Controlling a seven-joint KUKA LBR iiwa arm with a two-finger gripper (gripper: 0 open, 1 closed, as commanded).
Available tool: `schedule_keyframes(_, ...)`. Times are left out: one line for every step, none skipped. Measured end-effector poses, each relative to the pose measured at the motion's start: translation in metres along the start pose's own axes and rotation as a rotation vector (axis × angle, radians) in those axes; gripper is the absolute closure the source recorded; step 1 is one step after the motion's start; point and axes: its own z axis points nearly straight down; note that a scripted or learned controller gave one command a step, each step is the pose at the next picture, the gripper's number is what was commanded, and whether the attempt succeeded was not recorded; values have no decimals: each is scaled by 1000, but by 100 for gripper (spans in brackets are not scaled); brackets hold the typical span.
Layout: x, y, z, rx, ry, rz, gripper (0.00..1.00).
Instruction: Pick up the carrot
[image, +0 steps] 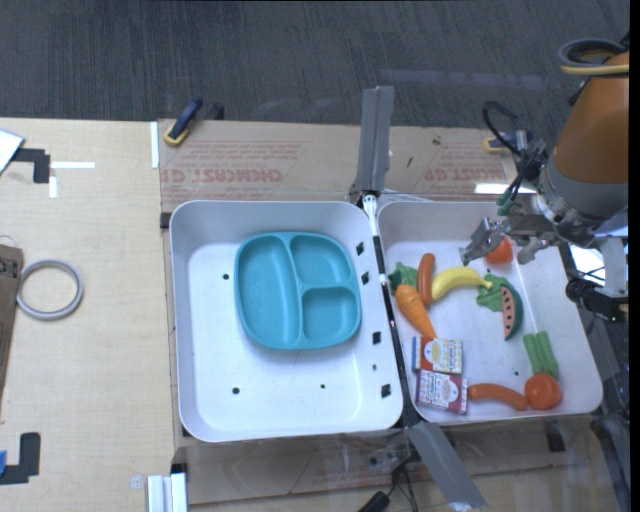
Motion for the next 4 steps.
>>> schedule_keyframes(3, -100, 90, 0, 2, 20, 0)
schedule_keyframes(28, -68, 8, -2, -1, 198, 0)
schedule_keyframes(-44, -37, 7, -1, -1, 206, 0)
schedule_keyframes(14, -90, 75, 1, 1, 143, 0)
